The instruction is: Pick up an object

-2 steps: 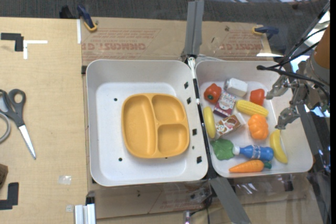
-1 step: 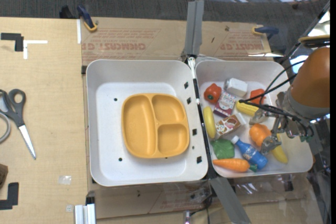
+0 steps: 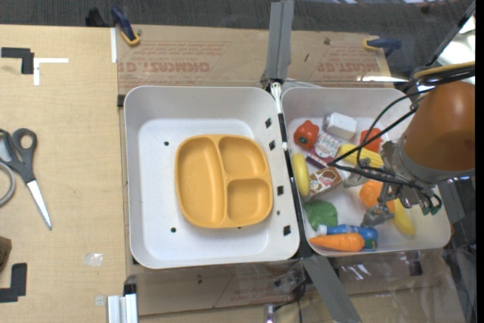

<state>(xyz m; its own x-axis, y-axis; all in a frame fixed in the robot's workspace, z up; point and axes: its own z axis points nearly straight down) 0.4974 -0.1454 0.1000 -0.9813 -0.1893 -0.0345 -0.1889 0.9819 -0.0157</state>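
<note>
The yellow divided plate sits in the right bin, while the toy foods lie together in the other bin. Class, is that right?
Not quite. The camera view shows the yellow divided plate in the left bin, not the right. The toy foods, such as the carrot, lie together in the other bin, as stated.

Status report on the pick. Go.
Gripper low in right bin, over the toy pile near an orange piece and banana. No grasp confirmed. Carrot by front wall. Left bin holds yellow tray.
</note>
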